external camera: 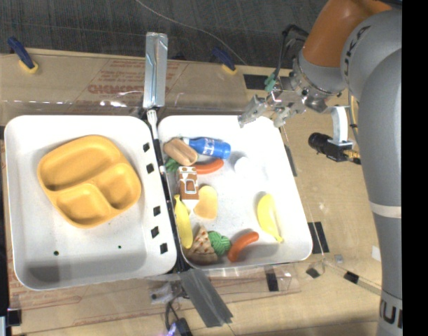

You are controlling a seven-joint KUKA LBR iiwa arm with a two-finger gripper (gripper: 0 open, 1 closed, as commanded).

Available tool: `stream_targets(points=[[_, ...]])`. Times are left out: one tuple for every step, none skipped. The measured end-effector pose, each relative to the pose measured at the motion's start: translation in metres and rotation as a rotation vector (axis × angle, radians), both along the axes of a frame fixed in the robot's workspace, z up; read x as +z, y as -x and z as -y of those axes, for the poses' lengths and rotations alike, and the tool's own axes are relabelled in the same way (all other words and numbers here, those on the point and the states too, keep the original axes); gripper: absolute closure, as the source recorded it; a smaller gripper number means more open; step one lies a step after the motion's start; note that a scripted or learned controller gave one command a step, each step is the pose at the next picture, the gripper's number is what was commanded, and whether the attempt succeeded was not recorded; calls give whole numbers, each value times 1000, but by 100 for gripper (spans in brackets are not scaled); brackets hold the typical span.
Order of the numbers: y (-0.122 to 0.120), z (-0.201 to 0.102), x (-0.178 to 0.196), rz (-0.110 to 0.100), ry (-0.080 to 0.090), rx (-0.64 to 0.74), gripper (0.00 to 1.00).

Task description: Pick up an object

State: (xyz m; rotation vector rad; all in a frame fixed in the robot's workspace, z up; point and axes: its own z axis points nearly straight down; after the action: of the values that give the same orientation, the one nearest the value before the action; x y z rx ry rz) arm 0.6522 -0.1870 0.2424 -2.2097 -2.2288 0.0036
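Note:
My gripper (265, 113) hangs over the far rim of the right bin (292, 187), its two fingers spread apart with nothing between them. Below and to its left lie a blue bottle (208, 146), a tan bun (176, 150) and a red sausage (208, 166). Along the bin's left side are a brown block (189, 183), a pale yellow piece (207, 203) and a yellow banana (182, 224). A second banana (268, 217) lies at the right. Another red sausage (243, 243) and a green and brown item (208, 246) rest at the front.
The left bin (18, 243) holds a yellow divided tray (89, 179). A metal bar (154, 68) stands at the back between the bins. The divider between the bins (160, 208) runs close to the left-side items. Brown bench surface lies to the right of the right bin.

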Motion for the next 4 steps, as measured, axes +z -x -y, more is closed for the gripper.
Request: stream_targets(points=[[55,-7,-90,-7,-1,76,0],[30,-46,-151,2,0,102,0],[30,-45,-139,3,1,105,100],[30,-45,-140,2,1,105,0]])
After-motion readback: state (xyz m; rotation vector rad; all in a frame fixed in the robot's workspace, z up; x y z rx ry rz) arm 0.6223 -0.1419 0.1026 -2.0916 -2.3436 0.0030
